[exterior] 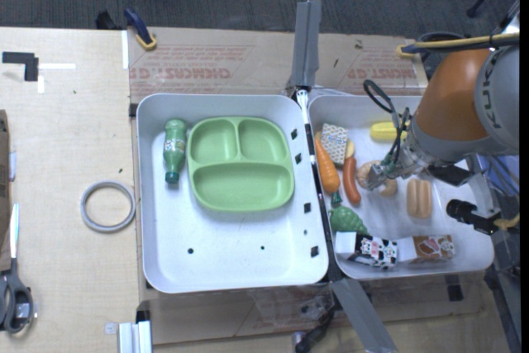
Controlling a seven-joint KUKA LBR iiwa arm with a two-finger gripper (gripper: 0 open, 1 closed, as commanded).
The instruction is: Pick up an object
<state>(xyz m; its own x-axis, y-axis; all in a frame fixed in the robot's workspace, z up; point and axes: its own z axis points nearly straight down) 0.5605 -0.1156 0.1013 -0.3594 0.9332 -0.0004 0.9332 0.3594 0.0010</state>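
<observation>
My gripper (382,174) reaches down into the right bin (475,260), its tip at a tan round item (383,183) near the bin's middle. Just left of it lie a red sausage (351,180) and an orange carrot (326,162). A waffle-like piece (335,140) and a yellow item (383,131) lie at the back. A hot dog bun (419,198) rests to the gripper's right. Broccoli (345,219), a black-and-white cow toy (374,250) and a snack packet (432,246) lie along the front.
The left bin (240,260) holds a green divided plate (241,162) and a green bottle (173,150). On the bench to the left lie a tape ring (108,205) and scissors (15,293). The grey arm with its orange band (450,99) overhangs the right bin's back right.
</observation>
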